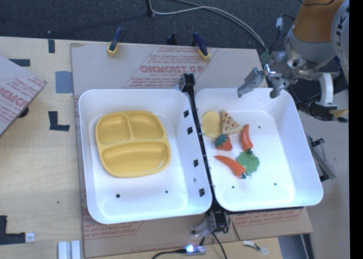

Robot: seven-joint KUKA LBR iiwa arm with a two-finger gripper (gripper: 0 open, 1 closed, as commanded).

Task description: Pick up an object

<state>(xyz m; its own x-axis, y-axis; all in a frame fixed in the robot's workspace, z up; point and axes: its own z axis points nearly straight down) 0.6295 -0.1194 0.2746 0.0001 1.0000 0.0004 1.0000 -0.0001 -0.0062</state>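
Note:
Toy food lies in the right bin (283,195): a yellow piece (211,123), a pizza slice (229,122), a strawberry (223,142), a small red pepper (245,137), a long red chili (229,164) and a green broccoli (249,162). My gripper (262,85) hangs over the far edge of that bin, up and to the right of the food. Its two grey fingers are spread apart with nothing between them.
The left bin (96,195) holds a yellow divided plate (133,143). Black clips join the bins along the middle wall (198,144). Cardboard lies under both bins, with blue-yellow clamps (115,41) at its far edge. A cable (227,17) runs across the back.

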